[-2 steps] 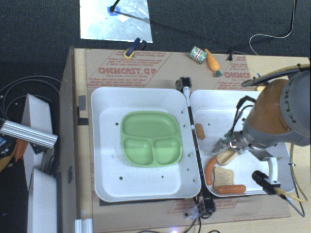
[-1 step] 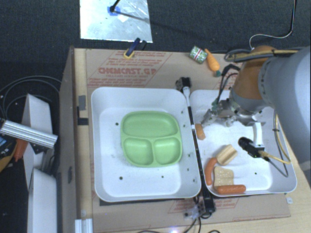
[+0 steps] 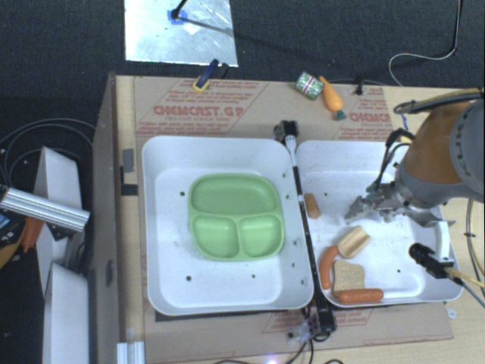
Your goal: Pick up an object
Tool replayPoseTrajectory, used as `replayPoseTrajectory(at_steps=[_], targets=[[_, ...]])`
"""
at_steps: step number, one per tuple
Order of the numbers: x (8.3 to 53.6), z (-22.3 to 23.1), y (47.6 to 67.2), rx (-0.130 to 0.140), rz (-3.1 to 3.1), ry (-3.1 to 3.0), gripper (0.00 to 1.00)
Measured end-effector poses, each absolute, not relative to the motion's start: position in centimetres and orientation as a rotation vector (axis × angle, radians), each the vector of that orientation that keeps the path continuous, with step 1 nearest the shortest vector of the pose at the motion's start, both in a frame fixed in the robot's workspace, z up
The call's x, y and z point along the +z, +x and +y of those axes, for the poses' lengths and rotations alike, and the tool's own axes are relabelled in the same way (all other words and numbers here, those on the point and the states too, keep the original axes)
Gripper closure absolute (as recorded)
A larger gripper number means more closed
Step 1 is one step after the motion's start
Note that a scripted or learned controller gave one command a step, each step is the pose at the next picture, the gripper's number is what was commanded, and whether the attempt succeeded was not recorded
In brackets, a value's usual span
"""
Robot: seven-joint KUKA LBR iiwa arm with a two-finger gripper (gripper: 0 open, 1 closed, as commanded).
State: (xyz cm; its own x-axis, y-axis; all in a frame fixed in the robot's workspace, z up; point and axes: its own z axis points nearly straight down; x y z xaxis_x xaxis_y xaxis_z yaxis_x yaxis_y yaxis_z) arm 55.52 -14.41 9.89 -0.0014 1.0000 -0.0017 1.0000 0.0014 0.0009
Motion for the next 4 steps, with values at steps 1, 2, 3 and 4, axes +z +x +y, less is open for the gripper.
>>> replayPoseTrajectory(at_steps=[1,2,3,4], targets=[[8.4,-9.8,50.4,0.001,2.224,2.22,0.0],[8.5,-13.1,59.3,0.002,2.223,2.215,0.0],[8.4,-9.4,52.6,0.001,2.223,2.219,0.0],[8.5,-14.2,57.3,0.001,2.221,2.218,0.0]])
